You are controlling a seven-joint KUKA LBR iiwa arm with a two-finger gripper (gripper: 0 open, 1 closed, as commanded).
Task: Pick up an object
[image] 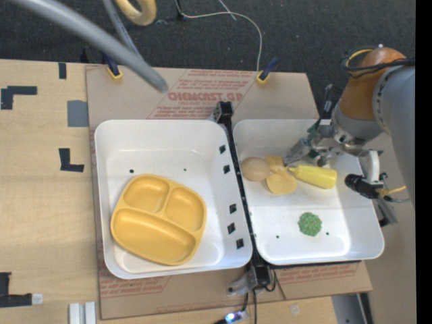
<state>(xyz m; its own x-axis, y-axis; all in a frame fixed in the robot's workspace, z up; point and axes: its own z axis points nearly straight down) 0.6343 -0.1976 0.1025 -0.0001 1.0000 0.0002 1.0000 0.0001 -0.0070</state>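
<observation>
In the right bin (pixel 358 245) lie a yellow corn-like piece (pixel 314 175), a tan round piece (pixel 255 169), pale yellow chip-like pieces (pixel 280 182) and a green broccoli floret (pixel 310 223). My gripper (pixel 304 152) reaches in from the right and hangs low over the bin's upper middle, just above and left of the yellow piece. Its fingers are spread, with nothing between them. The arm's orange band (pixel 364 86) shows at the upper right.
The left bin (pixel 108 140) holds a yellow divided plate (pixel 158 218). A black divider (pixel 233 181) runs between the bins. A grey hose (pixel 74 19) crosses the upper left. Cardboard lies under both bins.
</observation>
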